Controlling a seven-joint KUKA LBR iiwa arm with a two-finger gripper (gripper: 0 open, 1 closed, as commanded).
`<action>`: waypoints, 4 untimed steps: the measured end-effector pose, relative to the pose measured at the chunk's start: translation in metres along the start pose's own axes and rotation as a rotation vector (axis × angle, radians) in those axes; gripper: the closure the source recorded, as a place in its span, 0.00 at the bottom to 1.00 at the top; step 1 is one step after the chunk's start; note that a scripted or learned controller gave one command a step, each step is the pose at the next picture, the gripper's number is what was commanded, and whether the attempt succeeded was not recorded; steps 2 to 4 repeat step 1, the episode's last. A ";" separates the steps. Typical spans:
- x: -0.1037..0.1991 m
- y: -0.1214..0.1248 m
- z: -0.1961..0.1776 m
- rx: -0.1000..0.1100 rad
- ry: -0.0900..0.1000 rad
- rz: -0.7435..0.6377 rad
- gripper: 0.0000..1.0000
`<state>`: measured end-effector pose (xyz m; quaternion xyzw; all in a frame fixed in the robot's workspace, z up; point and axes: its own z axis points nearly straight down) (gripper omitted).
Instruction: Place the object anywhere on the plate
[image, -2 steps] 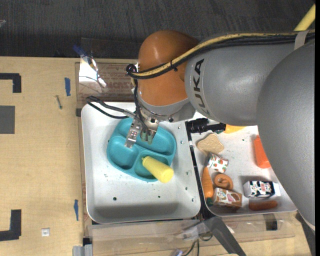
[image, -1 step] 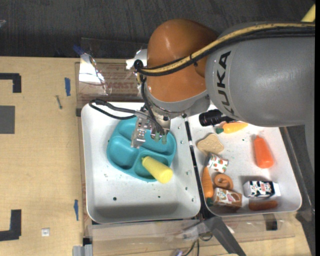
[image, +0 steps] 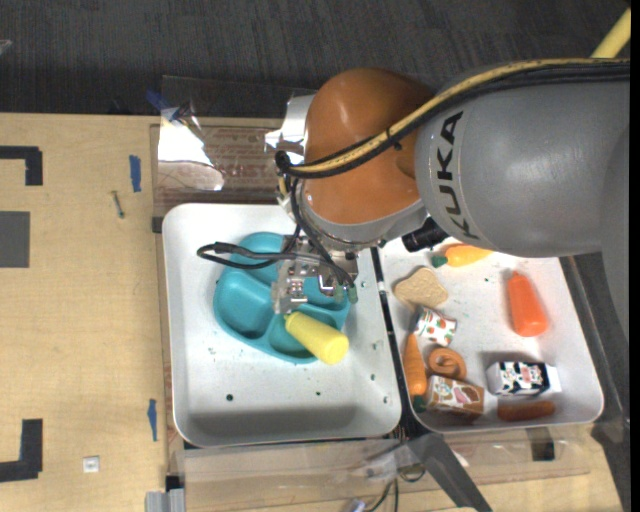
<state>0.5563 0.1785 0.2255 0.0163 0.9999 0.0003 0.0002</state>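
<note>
Yellow cylindrical object (image: 318, 337) is lying on the teal plate (image: 240, 295) at its 4 o'clock rim, in the left bin (image: 200, 400). Gripper (image: 305, 283) is hovering at the object's 11 o'clock; its state cannot be determined. Placement is appearing complete; retraction is remaining.

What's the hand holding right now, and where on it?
Cannot tell. The hand sits over the plate, right at the upper end of the yellow piece, but the view does not show that piece between the fingers.
</note>
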 end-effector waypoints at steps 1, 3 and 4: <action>0.000 0.000 -0.001 -0.001 -0.001 0.000 0.00; 0.000 0.000 -0.001 -0.001 -0.001 0.000 0.00; 0.000 0.000 -0.001 -0.001 -0.001 0.000 0.00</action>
